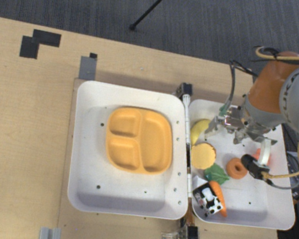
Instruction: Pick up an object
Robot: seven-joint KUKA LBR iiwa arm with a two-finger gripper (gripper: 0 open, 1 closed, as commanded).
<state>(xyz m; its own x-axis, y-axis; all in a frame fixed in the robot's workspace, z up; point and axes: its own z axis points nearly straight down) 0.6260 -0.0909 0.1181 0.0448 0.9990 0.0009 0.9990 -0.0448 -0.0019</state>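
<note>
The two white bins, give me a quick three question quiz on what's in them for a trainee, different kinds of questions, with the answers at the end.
1. True or false: the yellow divided tray lies in the right bin.
2. Which bin is the gripper over? A) left bin B) right bin
3. Fill in: the orange ring lies to the camera's ____ of the round yellow disc.

Key
1. False; it lies in the left bin.
2. B; it hangs over the far part of the right bin, near the yellow-green fruit.
3. Right; the carrot and the black-and-white toy lie nearer the camera.
</note>
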